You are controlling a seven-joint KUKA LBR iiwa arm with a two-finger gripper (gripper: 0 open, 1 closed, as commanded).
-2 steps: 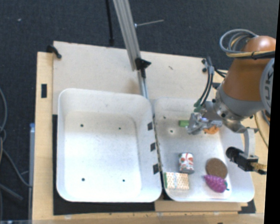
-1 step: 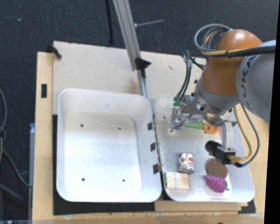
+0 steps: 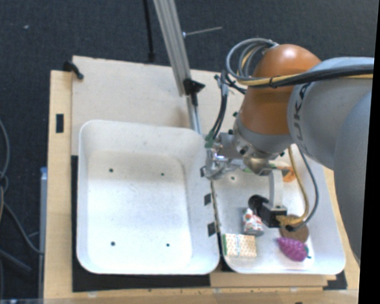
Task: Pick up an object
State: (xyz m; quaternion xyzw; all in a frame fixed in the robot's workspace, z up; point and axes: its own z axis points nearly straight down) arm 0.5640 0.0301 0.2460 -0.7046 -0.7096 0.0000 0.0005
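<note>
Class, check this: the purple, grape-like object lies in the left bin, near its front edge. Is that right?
Not quite. The purple, grape-like object lies in the right bin, not the left bin, near its front edge. The camera view shows this.

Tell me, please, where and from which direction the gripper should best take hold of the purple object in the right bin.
Probably from straight above, closing across the narrow middle of the purple object. It lies flat and elongated near the right bin's front rim, with a brown object just behind it, so a sideways approach looks crowded. Its bumpy surface may slip.
</note>
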